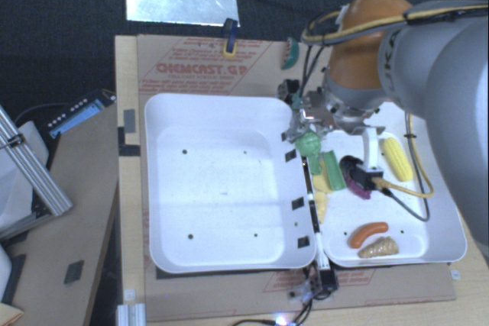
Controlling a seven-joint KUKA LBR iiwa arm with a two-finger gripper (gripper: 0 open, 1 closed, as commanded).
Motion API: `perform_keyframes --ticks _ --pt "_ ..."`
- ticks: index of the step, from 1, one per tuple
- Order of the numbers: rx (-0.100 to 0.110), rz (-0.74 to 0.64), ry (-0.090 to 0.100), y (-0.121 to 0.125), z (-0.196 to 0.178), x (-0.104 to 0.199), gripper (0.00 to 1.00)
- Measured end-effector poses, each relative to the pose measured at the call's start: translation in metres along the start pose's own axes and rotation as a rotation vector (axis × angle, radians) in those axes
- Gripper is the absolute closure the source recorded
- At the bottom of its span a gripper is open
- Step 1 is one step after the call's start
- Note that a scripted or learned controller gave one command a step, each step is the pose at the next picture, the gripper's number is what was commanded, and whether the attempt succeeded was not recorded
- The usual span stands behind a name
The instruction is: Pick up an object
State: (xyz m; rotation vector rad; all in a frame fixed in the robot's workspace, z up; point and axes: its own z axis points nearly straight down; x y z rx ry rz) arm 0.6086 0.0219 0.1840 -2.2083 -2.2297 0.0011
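Tan cone (379,246) nearest; corn (396,157) long axis runs near-far; pincer (308,140) state unclear.

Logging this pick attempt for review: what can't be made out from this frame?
- Gripper, camera view: wrist covers it, so its grip is unreadable.
- Green object below it: held or just lying, unclear.
- Right bin: far part hidden by the arm.
- Dark purple object: too small to identify.
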Motion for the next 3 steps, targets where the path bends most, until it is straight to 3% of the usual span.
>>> perform_keyframes --ticks 1,2,3 --pt "-0.013 -0.001 0.001 0.012 -0.087 0.054 1.0" --pt "-0.004 0.009 -0.003 0.027 -0.043 0.026 1.0" --pt "-0.002 0.005 -0.001 -0.014 -0.052 0.043 1.0"
